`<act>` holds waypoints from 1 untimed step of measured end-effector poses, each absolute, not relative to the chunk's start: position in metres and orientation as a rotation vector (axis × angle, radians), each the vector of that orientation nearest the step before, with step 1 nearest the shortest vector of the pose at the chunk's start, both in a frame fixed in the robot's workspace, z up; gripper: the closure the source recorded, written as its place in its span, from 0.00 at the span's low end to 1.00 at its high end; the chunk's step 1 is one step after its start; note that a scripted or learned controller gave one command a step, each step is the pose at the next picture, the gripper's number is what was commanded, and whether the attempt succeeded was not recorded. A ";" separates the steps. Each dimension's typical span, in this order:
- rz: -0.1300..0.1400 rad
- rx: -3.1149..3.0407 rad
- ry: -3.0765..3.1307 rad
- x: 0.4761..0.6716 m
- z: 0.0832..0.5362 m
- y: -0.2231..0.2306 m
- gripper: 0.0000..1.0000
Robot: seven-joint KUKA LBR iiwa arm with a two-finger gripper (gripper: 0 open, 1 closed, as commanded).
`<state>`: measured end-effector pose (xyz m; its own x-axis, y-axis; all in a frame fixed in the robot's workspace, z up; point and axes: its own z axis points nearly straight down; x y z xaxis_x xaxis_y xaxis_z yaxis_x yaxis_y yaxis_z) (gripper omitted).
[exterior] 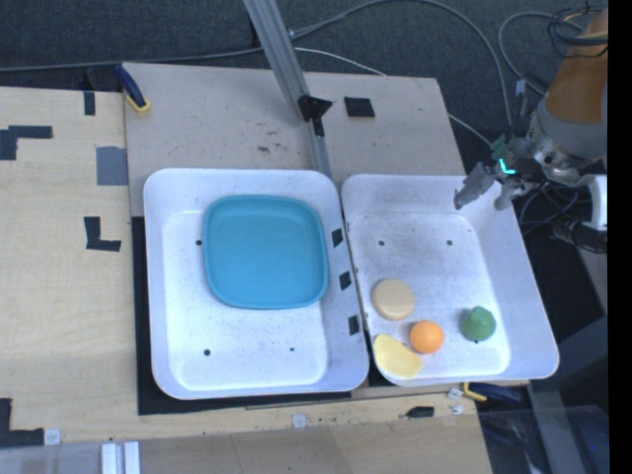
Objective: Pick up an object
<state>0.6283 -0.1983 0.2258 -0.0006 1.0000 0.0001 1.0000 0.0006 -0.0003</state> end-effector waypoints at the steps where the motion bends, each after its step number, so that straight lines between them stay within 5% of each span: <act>1: 0.000 -2.221 -2.222 0.628 0.226 -0.198 0.00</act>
